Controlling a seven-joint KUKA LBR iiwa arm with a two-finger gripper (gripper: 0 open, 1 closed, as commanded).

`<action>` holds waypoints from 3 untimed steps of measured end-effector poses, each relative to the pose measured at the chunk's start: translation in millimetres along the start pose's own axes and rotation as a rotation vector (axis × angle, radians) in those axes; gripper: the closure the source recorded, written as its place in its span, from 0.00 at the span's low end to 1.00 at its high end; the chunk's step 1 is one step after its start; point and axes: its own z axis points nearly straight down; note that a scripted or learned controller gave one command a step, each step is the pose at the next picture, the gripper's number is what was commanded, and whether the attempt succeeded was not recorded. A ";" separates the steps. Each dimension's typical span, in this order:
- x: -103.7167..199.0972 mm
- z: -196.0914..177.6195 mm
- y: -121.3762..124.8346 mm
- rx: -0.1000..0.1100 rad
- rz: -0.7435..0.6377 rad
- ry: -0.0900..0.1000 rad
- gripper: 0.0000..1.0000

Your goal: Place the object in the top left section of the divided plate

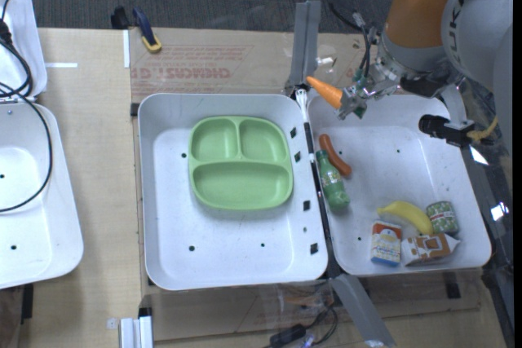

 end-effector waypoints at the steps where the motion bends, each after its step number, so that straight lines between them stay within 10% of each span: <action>1: 53.8 -0.1 23.2 0.000 0.197 0.000 1.00; 3: 182.5 14.1 78.3 0.002 0.399 0.000 1.00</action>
